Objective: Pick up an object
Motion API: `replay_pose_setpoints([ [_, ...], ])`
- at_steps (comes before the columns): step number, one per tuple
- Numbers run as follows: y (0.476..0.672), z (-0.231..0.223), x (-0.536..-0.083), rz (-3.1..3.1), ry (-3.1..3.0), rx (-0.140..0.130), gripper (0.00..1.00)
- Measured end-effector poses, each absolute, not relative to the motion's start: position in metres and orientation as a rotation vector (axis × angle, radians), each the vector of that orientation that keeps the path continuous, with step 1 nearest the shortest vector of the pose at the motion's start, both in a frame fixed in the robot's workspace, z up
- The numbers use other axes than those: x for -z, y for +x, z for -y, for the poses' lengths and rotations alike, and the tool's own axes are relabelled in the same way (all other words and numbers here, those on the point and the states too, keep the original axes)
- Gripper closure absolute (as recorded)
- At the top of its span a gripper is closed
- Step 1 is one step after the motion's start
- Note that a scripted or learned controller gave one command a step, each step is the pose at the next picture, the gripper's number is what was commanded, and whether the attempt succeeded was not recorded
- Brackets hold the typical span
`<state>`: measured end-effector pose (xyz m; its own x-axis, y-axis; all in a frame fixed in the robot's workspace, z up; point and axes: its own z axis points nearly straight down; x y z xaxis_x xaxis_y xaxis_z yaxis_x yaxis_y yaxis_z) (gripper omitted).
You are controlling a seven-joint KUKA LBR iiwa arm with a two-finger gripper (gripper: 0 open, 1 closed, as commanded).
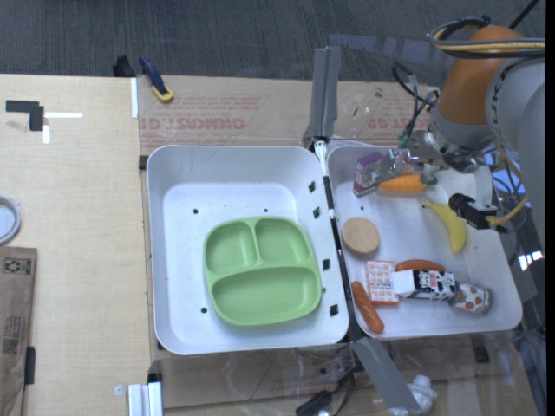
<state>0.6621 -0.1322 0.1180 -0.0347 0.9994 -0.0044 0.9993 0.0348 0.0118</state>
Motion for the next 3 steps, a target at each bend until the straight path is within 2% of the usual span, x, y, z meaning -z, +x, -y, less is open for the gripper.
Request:
replay_pose_setpoints([
  [2, 0.668, 0.153, -0.108, -2.236, 2.174, -0.026, 0.0],
  [3, 0.667, 0.145, -0.109, -2.246, 2.151, -0.019, 0.0],
])
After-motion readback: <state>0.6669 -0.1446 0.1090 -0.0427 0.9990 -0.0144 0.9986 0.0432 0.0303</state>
